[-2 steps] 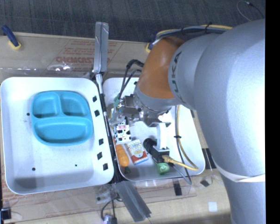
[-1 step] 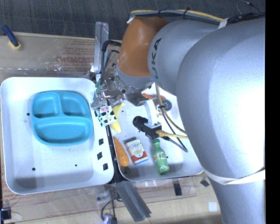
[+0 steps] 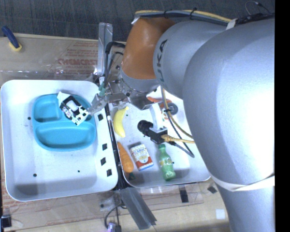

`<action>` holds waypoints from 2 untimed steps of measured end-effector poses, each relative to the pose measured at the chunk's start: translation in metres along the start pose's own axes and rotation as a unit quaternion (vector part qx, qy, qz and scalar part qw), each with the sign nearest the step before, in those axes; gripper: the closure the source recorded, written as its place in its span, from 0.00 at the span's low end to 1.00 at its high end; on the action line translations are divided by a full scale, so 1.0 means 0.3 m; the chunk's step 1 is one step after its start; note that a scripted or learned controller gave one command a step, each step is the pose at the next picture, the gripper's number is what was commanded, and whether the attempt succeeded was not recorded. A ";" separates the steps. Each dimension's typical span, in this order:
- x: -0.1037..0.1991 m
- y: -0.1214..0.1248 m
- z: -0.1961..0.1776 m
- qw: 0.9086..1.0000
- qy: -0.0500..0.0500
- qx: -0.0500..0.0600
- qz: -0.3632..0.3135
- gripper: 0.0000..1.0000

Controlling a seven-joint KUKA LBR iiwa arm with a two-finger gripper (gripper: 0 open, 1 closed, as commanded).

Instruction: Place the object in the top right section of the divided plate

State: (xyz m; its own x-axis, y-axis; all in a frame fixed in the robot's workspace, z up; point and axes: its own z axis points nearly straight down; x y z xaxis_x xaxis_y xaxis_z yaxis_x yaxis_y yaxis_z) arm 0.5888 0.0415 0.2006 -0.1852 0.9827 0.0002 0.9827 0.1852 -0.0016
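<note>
the black-and-white carton (image 3: 73, 108) sits at the blue divided plate (image 3: 63, 138)'s two o'clock section, pinched by the gripper (image 3: 88, 108). best to release gently, then lift clear without dragging it.

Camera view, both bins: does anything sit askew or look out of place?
The black-and-white object lies tilted across the upper right rim of the blue divided plate, not flat inside a section. The claw is right beside it. In the right bin, the banana, carrot, carton and green bottle lie loosely, nothing spilled.
</note>
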 end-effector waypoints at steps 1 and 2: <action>0.074 -0.120 0.034 0.986 0.001 0.002 -0.165 0.00; -0.014 -0.167 -0.039 0.991 -0.001 0.000 -0.135 0.00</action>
State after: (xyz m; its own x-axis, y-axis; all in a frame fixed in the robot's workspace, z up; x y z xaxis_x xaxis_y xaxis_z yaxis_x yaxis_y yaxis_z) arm 0.5404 0.0281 0.2125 -0.4406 0.8977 -0.0008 0.8977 0.4406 -0.0010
